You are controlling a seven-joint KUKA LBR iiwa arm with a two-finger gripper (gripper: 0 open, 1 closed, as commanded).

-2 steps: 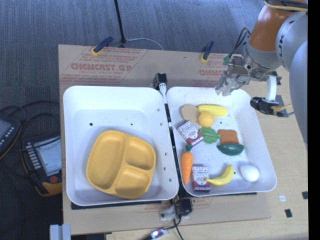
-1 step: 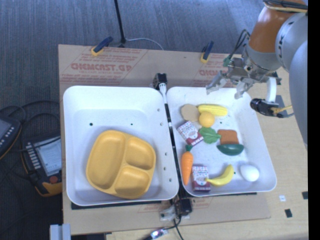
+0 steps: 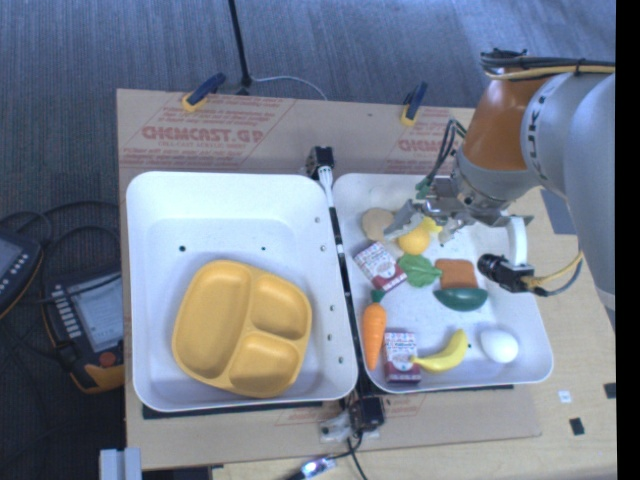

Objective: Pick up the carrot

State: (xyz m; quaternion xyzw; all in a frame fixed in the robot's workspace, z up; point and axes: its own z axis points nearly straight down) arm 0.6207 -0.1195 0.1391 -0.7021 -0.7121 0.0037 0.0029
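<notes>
The carrot (image 3: 373, 334) is orange with a green top and lies lengthwise by the left wall of the right bin (image 3: 530, 368), tip toward the front. My gripper (image 3: 428, 220) hovers over the back of that bin, just above a yellow lemon (image 3: 414, 237), well behind the carrot. Its fingers are spread open with nothing between them.
Around the carrot lie a small carton (image 3: 400, 356), a banana (image 3: 445, 352), a white egg (image 3: 498, 346), a second carton (image 3: 376, 261), a green leafy piece (image 3: 421, 269), a brown block (image 3: 457, 272) and a dark green vegetable (image 3: 461, 298). The left bin (image 3: 160, 218) holds a yellow divided plate (image 3: 243, 325).
</notes>
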